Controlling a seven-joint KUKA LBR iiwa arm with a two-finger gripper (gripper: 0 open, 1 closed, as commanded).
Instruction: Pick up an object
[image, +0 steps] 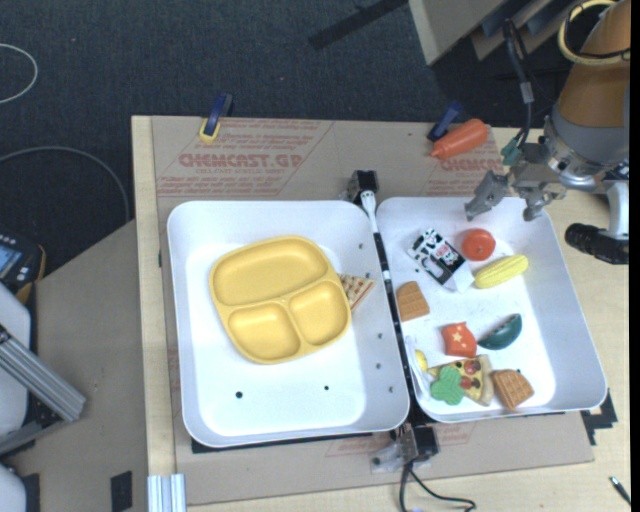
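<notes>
— What is the setting showing?

— A dark carpeted floor is lying behind a brown bench board (250, 160) with red lettering. A blue-and-yellow clamp (213, 118) is sitting at the board's far-left edge, and an orange clamp (460, 138) is gripping its far-right edge.

— And on the board?

— Two white bins are lying side by side. The left bin (200, 390) is carrying a yellow divided plate (280, 298), filling its far and middle part. A waffle piece (356, 290) is peeking out from under the plate's right rim, near the bin's right wall.

— The right bin (570, 310)?

— It is holding the toy food. Along its left edge a bread slice (411, 300) is lying, with a black-and-white carton (436, 254) just beyond it toward the far side. A red tomato (478, 244) is sitting next to the carton, and a yellow corn cob (499, 270) is lying just beside the tomato. Toward the near edge a red strawberry piece (459, 339) and a dark green avocado-like wedge (501, 331) are sitting, then a pizza slice (458, 381) and a brown toast piece (511, 388) at the near-right corner.

— Where is the gripper (510, 200) hanging?

— Above the right bin's far edge, its two fingers spreading apart with nothing between them, the tomato lying nearest below it.
</notes>
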